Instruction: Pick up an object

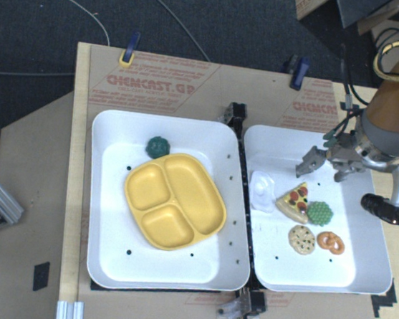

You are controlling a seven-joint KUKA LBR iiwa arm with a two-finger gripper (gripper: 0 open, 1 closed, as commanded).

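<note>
In the right bin (359, 272) lie a pizza slice toy (294, 201), a green broccoli-like piece (319, 212), a round cookie (302, 239), a pretzel (331, 242) and a pale white object (262, 189). My gripper (328, 167) hangs over the bin's far part, just above and behind the pizza slice, with its two fingers spread open and nothing between them. The left bin (103, 237) holds a yellow divided plate (174, 200) and a dark green lump (158, 146) behind it.
Both bins rest on a cardboard sheet (194, 82) held by blue clamps (129, 49) at the back. A black clip (236, 113) sits between the bins at the far edge. The arm's grey and orange body (397, 107) stands over the right bin's far right corner.
</note>
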